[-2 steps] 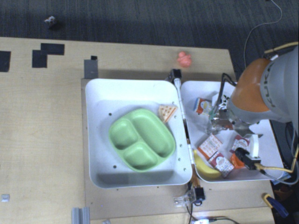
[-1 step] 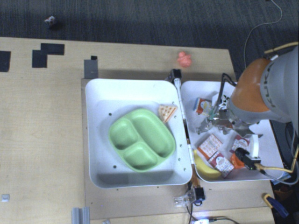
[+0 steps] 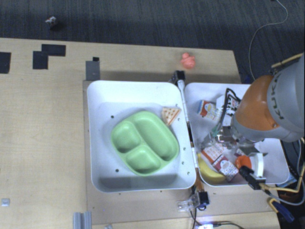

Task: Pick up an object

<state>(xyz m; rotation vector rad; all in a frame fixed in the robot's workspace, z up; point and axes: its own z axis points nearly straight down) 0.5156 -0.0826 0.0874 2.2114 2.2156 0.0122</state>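
The grey arm (image 3: 286, 104) reaches in from the right with its orange band over the right bin (image 3: 271, 149), and the gripper (image 3: 224, 136) hangs low among the clutter there; I cannot tell its state. Beside it lie a red-and-white packet (image 3: 217, 157), a yellow banana (image 3: 209, 171) against the near wall and a small carton (image 3: 207, 109) farther back. In the left bin (image 3: 97, 128), a green divided plate (image 3: 144, 141) fills the middle and a cracker piece (image 3: 169, 114) lies beside the shared rim, with bare floor along the edges.
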